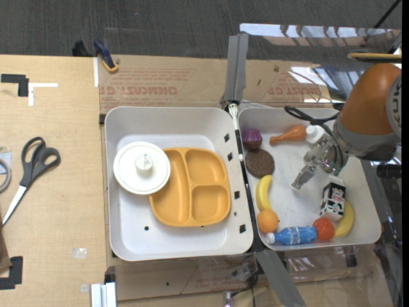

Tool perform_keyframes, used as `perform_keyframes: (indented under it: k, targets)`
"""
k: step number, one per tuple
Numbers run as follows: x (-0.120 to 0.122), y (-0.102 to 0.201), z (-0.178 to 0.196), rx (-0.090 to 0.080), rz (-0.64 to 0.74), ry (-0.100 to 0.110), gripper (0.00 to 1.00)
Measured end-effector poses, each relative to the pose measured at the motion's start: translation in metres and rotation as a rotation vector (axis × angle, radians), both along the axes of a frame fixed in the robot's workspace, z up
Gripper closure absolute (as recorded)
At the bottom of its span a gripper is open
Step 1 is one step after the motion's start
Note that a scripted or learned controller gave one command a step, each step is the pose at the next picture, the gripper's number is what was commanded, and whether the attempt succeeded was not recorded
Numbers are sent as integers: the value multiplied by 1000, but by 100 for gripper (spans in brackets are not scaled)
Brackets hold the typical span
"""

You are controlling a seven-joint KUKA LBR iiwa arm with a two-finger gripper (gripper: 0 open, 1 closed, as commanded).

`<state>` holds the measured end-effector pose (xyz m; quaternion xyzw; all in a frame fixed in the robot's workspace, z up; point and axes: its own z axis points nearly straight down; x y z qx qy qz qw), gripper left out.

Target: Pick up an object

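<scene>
Just jaws (307, 174) above the right bin (364, 235), between banana (263, 192) and carton (333, 201).

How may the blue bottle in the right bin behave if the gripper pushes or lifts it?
The blue bottle lies on its side, so a push would probably roll it. It sits between the orange and a red fruit, which may block it. Its rounded, glossy-looking body could slip from the fingers.
</scene>
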<state>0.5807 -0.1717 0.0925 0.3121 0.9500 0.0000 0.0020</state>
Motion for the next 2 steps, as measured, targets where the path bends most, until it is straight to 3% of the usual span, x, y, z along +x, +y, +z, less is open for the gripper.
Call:
perform_keyframes:
  k: [1, 2]
  targets:
    - [-102, -21, 0, 1, 64, 2, 0]
    - [-13, 53, 0, 1, 34, 2, 0]
